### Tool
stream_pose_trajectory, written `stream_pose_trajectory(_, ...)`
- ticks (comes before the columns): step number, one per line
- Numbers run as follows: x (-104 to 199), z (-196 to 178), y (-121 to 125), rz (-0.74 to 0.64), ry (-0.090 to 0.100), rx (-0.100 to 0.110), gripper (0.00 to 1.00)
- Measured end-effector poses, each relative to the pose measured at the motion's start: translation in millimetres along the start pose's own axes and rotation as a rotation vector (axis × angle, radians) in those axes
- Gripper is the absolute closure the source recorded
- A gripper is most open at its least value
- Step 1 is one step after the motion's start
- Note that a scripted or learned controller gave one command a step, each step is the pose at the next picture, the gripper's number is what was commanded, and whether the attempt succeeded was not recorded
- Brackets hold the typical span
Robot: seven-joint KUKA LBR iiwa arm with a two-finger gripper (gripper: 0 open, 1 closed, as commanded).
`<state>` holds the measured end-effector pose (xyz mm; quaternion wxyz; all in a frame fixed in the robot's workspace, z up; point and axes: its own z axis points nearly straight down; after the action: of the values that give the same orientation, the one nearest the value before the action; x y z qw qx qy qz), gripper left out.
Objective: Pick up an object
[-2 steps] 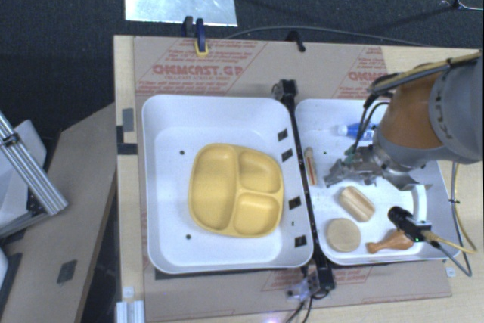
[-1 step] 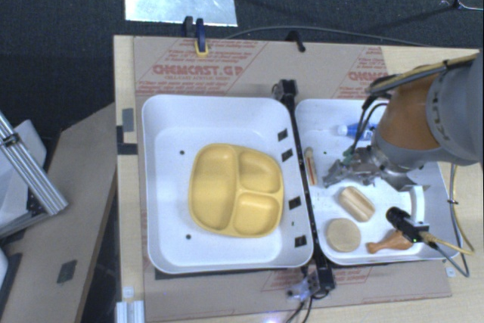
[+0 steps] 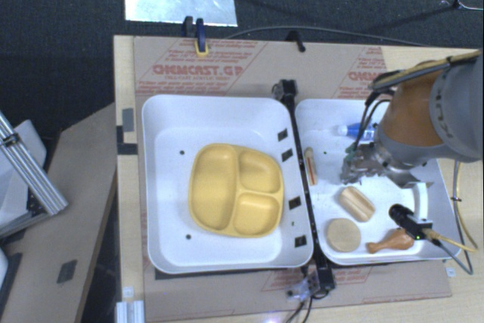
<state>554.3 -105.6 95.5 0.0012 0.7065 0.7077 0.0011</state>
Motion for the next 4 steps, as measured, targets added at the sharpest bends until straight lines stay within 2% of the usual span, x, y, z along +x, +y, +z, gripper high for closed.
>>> stream_pose_trajectory(1,-7.0,-60.5,7.1,-0.001,-0.002,-0.004,1.00)
stream_pose_trajectory(3,-9.5,-150.4,12.4,-0.003,-0.001,-0.004,1.00)
stream_pose_trajectory(4,47.5,-153.5,17.7,-0.008,0.002,0.000,1.00)
